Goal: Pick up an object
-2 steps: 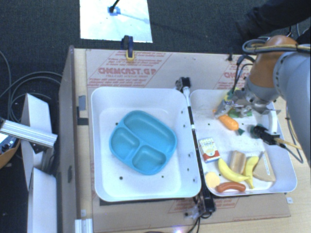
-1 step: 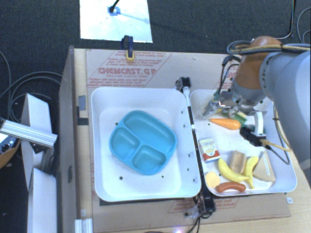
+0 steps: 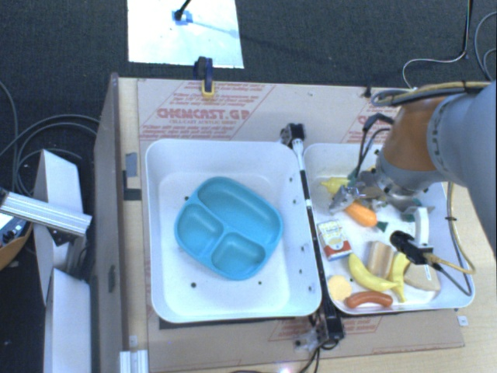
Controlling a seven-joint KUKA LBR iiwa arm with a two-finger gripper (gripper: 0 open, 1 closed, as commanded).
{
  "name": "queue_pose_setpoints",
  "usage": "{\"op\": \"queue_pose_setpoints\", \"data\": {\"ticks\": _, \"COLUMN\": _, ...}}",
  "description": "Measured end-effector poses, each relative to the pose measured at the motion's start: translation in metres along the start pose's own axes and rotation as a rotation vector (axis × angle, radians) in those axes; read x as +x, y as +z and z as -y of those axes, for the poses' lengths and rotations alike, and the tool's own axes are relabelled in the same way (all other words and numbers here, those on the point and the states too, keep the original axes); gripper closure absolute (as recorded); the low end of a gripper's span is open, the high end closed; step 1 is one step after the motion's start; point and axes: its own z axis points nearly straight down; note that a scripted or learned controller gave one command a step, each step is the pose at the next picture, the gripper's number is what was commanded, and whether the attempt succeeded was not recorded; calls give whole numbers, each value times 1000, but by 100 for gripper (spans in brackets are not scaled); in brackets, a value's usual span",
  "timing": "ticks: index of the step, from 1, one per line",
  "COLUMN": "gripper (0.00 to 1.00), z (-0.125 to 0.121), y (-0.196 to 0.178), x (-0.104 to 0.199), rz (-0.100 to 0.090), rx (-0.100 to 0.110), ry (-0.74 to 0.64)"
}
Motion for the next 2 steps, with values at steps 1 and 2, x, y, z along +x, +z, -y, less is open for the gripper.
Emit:
{"op": "queue_pose_setpoints", "data": {"ticks": 1, "gripper": 100, "z": -3, "y": -11, "x": 0, "rz": 1, "rx": -7, "ry": -2}}
{"op": "queue_pose_setpoints", "data": {"ticks": 2, "gripper": 100, "z": -9, "y": -107, "x": 88, "rz": -3, "rx": -14, "ry": -13}}
